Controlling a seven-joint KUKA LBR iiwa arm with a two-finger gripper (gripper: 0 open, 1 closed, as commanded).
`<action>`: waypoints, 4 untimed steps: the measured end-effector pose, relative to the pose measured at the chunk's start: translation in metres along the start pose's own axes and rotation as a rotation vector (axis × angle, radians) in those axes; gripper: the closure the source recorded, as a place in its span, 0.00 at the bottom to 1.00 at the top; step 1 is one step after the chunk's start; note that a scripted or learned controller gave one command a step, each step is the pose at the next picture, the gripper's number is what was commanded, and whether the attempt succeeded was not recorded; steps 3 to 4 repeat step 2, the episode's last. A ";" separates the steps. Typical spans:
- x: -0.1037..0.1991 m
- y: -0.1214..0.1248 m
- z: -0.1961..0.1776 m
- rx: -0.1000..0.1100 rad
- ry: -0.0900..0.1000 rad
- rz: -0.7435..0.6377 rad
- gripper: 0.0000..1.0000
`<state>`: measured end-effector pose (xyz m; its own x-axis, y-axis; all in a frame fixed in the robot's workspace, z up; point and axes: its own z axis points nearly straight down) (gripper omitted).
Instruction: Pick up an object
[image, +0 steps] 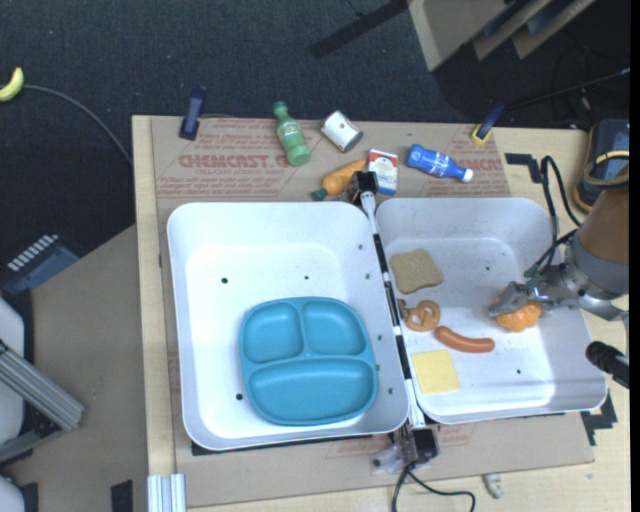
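In the right bin (500, 396) lie a slice of brown bread (415, 269), a pretzel (421, 316), a red sausage (463, 340), a yellow cheese square (436, 371) and a small orange fruit-like piece (520, 319). My gripper (516, 300) reaches in from the right and sits low over the bin's right side, directly above and touching the orange piece. The arm's grey wrist hides the bin's right wall.
The left bin (260, 240) holds a blue divided plate (308, 358). Behind the bins on the bench lie a green bottle (292, 135), a white can (341, 130), a small carton (382, 170), a blue bottle (438, 163) and an orange toy (342, 180).
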<state>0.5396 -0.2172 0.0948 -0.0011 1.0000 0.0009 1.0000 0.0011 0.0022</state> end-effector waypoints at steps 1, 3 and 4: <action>0.061 0.009 -0.015 0.003 0.001 -0.001 1.00; 0.163 0.009 -0.090 0.000 0.001 -0.002 1.00; 0.163 0.009 -0.090 0.000 0.001 -0.002 1.00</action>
